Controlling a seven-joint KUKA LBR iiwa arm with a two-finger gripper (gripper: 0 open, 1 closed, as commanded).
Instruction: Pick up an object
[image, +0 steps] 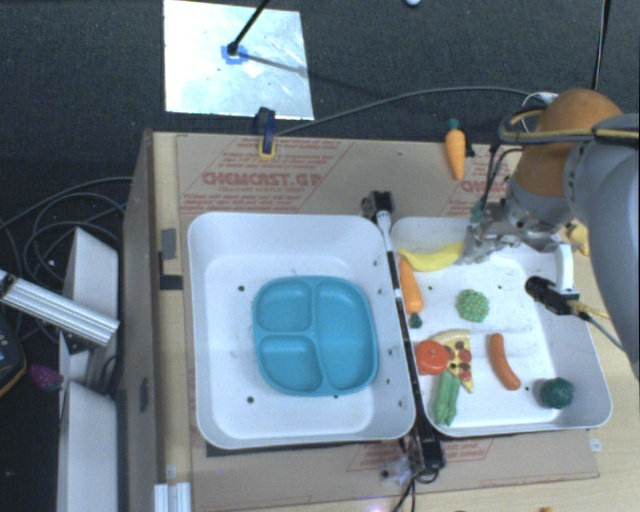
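My gripper (478, 246) reaches down into the far part of the right bin (520, 415), its fingertips just right of a yellow banana (432, 259). Whether the banana is between the fingers is not visible. Also in that bin lie an orange carrot (410, 285), a green broccoli (473, 304), a red tomato (433, 357), a pizza slice (460, 352), a green cucumber (446, 398), a red sausage (503, 361) and a dark green ball (555, 392).
The left bin (220, 250) holds a blue divided plate (314, 334). A second carrot (456, 150) lies on the cardboard behind the bins. A black clamp (380, 205) sits at the bins' shared far rim. A black cable end (548, 294) hangs over the right bin.
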